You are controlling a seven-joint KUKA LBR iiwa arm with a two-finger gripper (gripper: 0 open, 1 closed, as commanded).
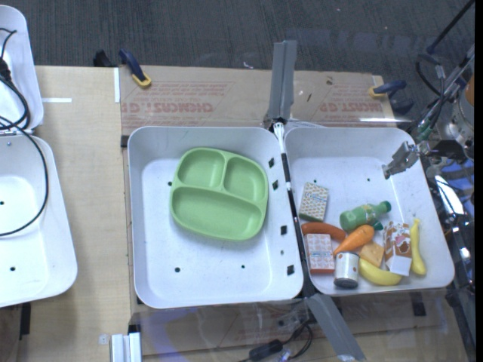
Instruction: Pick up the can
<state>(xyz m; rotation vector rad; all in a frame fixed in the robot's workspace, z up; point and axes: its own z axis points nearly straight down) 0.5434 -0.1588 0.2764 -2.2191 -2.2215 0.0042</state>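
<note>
1. Gripper [398, 161] hangs over the right bin's [339, 153] far right part, near the rim; I cannot tell how its jaws stand, and nothing shows between them.
2. Can [346, 269], the landmark here, stands upright at the right bin's near edge, well apart from the gripper, which lies up and to the right of it.
3. Just right of the can lies a banana [379, 274], touching or nearly so.
4. Just above the can a carrot [356, 239] lies aslant, and beyond that a green bottle [364, 216] on its side.
5. Left of the can sits a small red box [320, 252], with a patterned box [314, 200] farther up from it.
6. Farther right of the can, past the banana, are a snack packet [398, 247] and a thin yellow piece [416, 249].
7. Well left of the can, in the left bin [151, 277], rests a green tray [219, 193] with three sections.
</note>
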